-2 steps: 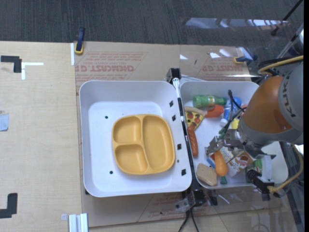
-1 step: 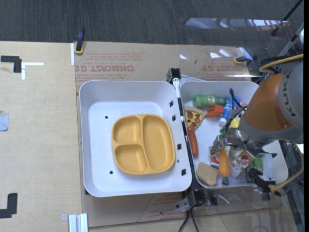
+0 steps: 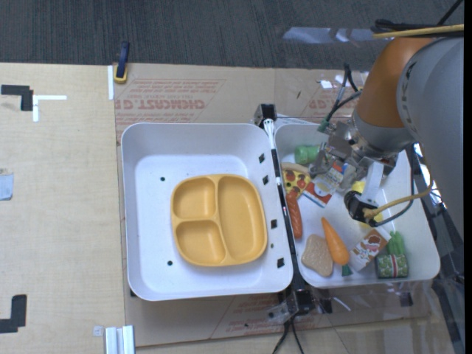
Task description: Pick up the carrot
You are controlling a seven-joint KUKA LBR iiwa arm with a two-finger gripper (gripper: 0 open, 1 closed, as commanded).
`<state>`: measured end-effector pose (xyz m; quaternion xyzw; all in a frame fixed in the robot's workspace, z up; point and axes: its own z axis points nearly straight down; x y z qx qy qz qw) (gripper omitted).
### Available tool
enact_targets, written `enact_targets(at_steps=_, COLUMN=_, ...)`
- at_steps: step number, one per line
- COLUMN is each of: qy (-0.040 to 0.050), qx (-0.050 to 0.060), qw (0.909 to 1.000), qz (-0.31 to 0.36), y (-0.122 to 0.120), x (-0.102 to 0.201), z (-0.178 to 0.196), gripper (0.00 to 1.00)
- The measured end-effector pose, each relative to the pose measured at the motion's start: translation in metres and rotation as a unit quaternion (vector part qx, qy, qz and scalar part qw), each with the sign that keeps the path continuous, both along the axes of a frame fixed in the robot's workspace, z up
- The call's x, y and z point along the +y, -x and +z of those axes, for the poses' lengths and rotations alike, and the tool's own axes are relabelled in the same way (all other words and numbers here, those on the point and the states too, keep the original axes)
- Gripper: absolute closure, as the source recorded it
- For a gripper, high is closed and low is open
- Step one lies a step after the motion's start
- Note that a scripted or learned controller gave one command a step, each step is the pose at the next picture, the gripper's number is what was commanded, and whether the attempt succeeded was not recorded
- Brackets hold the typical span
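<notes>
Over the right bin (image 3: 420, 220) in the camera view, the hand (image 3: 341, 169) hung low above the back of the clutter — whether it was open or closed could not be told, and nothing showed held in it. Nearer the front lay the carrot (image 3: 335, 243), just beside a slice of bread (image 3: 317, 256), well apart from the hand. The approach seemed not yet finished — next the hand would need to move forward over the carrot and descend.

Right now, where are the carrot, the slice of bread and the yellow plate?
carrot (image 3: 335, 241): camera view, middle of its orange body, right bin.
slice of bread (image 3: 317, 256): camera view, centre of its tan face, beside the carrot.
yellow plate (image 3: 219, 218): camera view, ridge between its compartments, left bin.
</notes>
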<state>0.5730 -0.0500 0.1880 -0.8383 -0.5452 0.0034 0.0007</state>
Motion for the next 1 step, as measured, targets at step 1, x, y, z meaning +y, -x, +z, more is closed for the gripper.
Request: enact_targets(at_steps=1, qy=0.0000, qx=0.000, qw=1.0000, qz=0.000, y=0.0000, x=0.0000, z=0.0001, gripper=0.00)
